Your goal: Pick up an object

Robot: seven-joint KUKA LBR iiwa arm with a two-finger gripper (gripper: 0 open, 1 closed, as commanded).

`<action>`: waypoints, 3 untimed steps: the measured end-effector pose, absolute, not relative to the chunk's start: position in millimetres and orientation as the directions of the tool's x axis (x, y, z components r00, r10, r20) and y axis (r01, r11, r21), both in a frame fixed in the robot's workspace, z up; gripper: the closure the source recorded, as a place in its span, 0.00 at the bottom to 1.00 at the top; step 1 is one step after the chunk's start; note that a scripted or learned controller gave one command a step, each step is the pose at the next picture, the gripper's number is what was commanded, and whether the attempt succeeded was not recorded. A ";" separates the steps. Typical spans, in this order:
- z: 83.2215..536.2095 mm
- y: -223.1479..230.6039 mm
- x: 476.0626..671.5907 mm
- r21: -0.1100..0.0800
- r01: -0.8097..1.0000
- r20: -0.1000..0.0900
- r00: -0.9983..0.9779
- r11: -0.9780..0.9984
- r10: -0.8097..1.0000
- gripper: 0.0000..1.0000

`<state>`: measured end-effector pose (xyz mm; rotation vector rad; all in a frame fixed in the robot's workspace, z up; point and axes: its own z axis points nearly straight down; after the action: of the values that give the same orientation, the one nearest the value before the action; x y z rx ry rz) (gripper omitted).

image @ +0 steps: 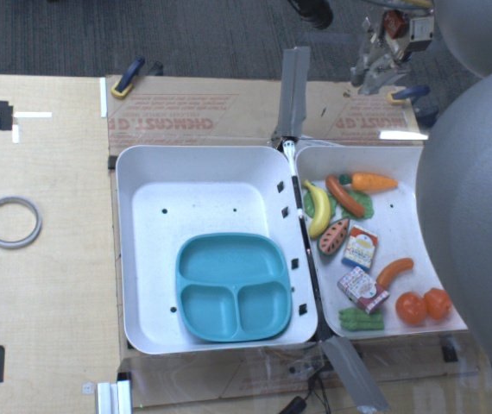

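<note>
Toy food fills the right bin (406, 158): a smooth yellow banana (317, 208), an orange carrot (374, 181), a red sausage (343, 196), small printed cartons (360, 250) and two round tomatoes (422, 305). You see the pincer (377, 67) far back, beyond the bins over brown cardboard, touching nothing; its opening cannot be told. The left bin (142, 188) holds a glossy teal sectioned plate (233, 285).

The pincer (375, 74) hangs raised at upper right, beside the grey arm (475, 231).

A teal divided tray (233, 286) sits in a white bin (142, 231); beside it, a yellow banana (318, 209), orange carrot (374, 181) and red tomatoes (423, 306).
</note>
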<state>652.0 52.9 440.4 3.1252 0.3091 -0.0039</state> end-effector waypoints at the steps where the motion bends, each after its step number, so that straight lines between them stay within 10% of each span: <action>1: 440.4 117.8 650.2 0.001 0.311 -0.003 0.951 -0.951 0.311 1.00; 2: 440.5 149.5 647.3 0.001 0.248 -0.002 0.969 -0.969 0.248 1.00; 3: 440.5 48.7 635.1 0.001 0.248 -0.006 0.969 -0.969 0.248 1.00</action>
<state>635.1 48.7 440.5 3.1149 0.3931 -0.0087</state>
